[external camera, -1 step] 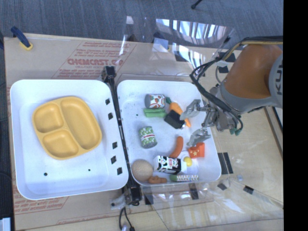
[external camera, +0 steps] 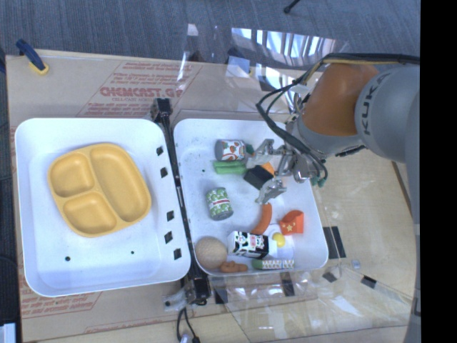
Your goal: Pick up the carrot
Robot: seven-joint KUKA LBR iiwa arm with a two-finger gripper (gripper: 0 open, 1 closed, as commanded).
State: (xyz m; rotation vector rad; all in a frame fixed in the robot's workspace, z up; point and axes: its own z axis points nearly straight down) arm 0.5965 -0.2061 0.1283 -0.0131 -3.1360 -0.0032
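Although the camera view looks down on both bins, everything that matters lies in the right bin (external camera: pixel 187 191). The gripper (external camera: pixel 268 169) hangs there with its 2 fingers spread wide and nothing clamped between them. The carrot (external camera: pixel 264 169), as I read it, is the orange piece lying in that gap, beside a black block (external camera: pixel 254 176) and in line with a green stalk (external camera: pixel 228 167).

The likeliest failure is a close that catches the black block with the carrot, or pinches only its end so it slips out on the lift. A mistaken target is also possible: an orange-red sausage shape (external camera: pixel 265 216) lies just below the lower finger, and a small orange-brown piece (external camera: pixel 233 266) sits by the near wall.

The wrist and its cables hide how low the fingertips sit. Whether stalk and orange piece are 1 object is hard to tell, since the block covers their join.
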